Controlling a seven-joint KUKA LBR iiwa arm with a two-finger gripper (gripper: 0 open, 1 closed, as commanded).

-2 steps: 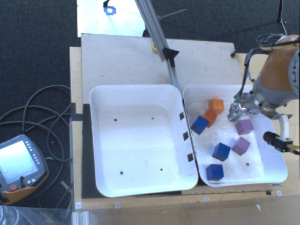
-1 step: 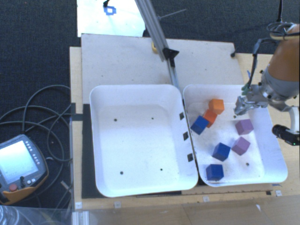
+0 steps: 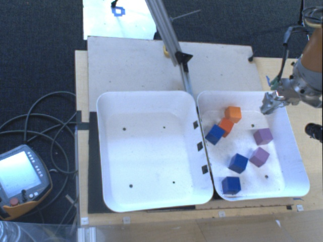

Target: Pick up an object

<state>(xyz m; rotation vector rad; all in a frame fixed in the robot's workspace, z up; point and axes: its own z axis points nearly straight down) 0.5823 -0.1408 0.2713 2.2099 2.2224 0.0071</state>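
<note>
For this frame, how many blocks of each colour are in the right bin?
Blue blocks: 3
Orange blocks: 2
Purple blocks: 2
Total: 7, all lying in the right bin.

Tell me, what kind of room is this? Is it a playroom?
Probably a robot lab, not a playroom. A grey robot arm's gripper hangs over the right shallow white plastic bin of coloured blocks, and a grey handheld control pendant with a screen lies on the dark carpet with black cables.
</note>
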